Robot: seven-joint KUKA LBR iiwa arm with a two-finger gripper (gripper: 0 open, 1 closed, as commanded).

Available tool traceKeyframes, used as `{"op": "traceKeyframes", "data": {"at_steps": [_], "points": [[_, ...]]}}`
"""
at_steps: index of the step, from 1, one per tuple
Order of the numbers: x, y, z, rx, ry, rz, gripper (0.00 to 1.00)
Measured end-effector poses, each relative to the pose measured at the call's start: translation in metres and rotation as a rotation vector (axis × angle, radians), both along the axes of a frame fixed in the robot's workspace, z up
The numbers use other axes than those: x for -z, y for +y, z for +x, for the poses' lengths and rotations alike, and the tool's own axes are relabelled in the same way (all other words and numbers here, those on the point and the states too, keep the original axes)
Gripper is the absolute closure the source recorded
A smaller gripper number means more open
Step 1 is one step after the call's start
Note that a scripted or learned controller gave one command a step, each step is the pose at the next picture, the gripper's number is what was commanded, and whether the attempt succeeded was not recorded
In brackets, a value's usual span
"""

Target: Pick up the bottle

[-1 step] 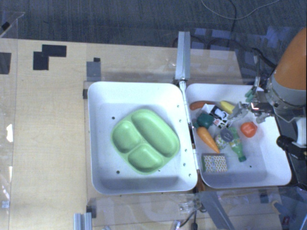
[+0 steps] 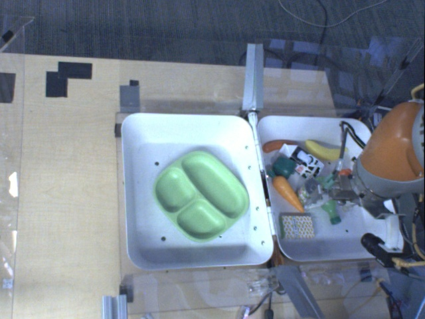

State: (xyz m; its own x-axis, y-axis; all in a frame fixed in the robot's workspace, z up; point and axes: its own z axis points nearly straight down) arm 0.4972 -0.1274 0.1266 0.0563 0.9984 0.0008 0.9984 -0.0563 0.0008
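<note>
Bottle [image 2: 317, 195], clear with what looks like a green cap, lies on its side in the right bin [image 2: 332, 252], near that bin's middle. Sweeping from your left, you see black tape marks [image 2: 68, 78] on the pale wooden surface [image 2: 66, 198]. Next comes the left bin [image 2: 133, 178], which holds a green divided plate [image 2: 201, 195]. In the right bin, a carrot [image 2: 287, 193] lies close to the left wall, with a small dark green object [image 2: 283, 167] above it and a speckled mesh pad [image 2: 297, 226] below it. A black-and-white box [image 2: 307, 161] and a banana [image 2: 323, 151] sit toward the far side. The bottle lies just right of the carrot. The arm [image 2: 395, 148] comes in from the right, and its tip is low over the bottle's right end. You cannot tell how the jaws stand, because clutter and glare hide them.
</note>
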Motion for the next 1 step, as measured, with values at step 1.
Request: {"op": "traceKeyframes", "data": {"at_steps": [1], "points": [[-0.0411,-0.0058,0.0441,0.086,-0.004,-0.001,0.00]]}}
